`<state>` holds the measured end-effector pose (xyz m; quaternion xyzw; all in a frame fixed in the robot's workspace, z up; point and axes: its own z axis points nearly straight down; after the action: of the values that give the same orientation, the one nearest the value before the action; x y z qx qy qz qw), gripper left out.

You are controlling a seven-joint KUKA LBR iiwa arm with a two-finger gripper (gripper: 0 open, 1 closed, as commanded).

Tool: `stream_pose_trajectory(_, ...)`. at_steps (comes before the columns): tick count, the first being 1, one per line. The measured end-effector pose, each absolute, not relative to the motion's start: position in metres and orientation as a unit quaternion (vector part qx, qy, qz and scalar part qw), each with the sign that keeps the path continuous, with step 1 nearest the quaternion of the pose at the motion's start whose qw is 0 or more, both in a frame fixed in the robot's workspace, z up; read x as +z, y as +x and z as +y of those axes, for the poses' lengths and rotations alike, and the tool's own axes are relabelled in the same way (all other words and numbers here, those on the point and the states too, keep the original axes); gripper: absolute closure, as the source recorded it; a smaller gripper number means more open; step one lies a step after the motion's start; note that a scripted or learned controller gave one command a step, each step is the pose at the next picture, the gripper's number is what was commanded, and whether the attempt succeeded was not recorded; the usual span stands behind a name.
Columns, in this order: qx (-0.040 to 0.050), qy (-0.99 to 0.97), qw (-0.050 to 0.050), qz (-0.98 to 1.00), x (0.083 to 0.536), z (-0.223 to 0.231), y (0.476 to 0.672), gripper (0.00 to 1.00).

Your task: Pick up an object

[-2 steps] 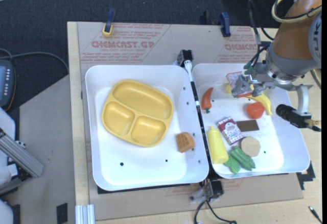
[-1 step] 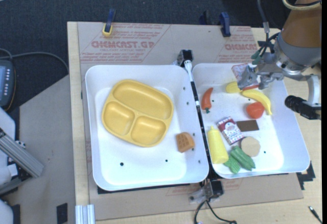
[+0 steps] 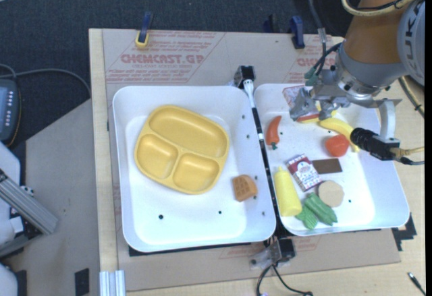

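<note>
The left shallow white bin (image 3: 128, 173) holds a yellow plastic divided tray (image 3: 181, 149) near its centre, with a small tan bread-like block (image 3: 244, 187) lying apart from it at the tray's four o'clock.

Across the divider, the right shallow white bin (image 3: 391, 201) carries the clutter. A red chili-shaped toy (image 3: 273, 131) lies just beside the divider. Below it, a yellow corn-like cylinder (image 3: 287, 192) lies next to a red-and-white printed packet (image 3: 304, 172), with a green leafy toy (image 3: 315, 212) at the packet's six o'clock, a round beige disc (image 3: 331, 193) at its four o'clock and a dark brown flat bar (image 3: 327, 166) at its three o'clock. A red tomato-like ball (image 3: 337, 145) sits at the bar's one o'clock, and a yellow banana-shaped toy (image 3: 336, 127) lies at the ball's twelve o'clock.

The claw (image 3: 312, 104) hangs low at the bin's twelve o'clock corner, close over the banana's upper end; whether it is spread or pressed together cannot be told, and nothing is visibly pinched. The arm seems to be in the reach-and-descend step, with no pick made. The next move probably calls for centring over one item, likely the banana, before closing and lifting.
</note>
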<state>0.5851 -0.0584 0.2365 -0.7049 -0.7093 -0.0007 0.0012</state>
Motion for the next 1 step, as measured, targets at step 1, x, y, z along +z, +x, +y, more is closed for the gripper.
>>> stream_pose_trajectory(1,-0.0001,-0.705,0.001,-0.709,0.2377,-0.0002,0.5834,1.0)
